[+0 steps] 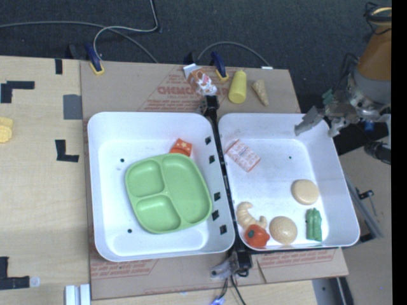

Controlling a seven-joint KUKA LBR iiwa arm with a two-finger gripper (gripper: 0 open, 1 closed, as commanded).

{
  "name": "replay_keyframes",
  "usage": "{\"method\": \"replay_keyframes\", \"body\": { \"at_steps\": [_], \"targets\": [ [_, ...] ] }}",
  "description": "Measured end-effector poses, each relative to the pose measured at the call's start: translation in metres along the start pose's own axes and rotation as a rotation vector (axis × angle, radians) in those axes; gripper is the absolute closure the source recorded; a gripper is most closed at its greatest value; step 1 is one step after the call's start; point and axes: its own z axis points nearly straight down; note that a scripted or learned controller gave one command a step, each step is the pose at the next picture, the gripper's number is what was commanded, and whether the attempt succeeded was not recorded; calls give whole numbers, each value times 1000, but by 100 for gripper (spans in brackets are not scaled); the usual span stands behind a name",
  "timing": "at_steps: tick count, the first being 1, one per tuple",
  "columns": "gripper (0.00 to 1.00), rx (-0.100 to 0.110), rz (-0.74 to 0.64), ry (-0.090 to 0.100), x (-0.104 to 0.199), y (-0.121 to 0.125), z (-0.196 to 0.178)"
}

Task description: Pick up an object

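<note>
My gripper (321, 124) hovers over the right bin's (331, 146) upper right corner, open, with nothing between its fingers. Below it in that bin lie a pink-and-white packet (242, 154), a beige bun (305, 191), a second round beige piece (283, 229), a green vegetable (313, 224), a red tomato (257, 236) and a pale curved piece (244, 213). All of them sit apart from the gripper, toward the bin's left and front.
The left bin (105, 170) holds a green divided plate (167, 191) and a small orange-red item (181, 147). Behind the bins on the cardboard lie a yellow bottle (237, 86), a tan cone (261, 92) and a small wrapper (200, 78). Cables run across the back.
</note>
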Motion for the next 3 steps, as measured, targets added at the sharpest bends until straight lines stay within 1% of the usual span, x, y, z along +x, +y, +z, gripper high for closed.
{"method": "replay_keyframes", "body": {
  "at_steps": [1, 2, 3],
  "targets": [
    [0, -1, -2, 1, 75, -1, 12],
    [0, -1, -1, 0, 92, 9, 129],
    [0, -4, -1, 0, 113, -28, 144]
  ]
}}
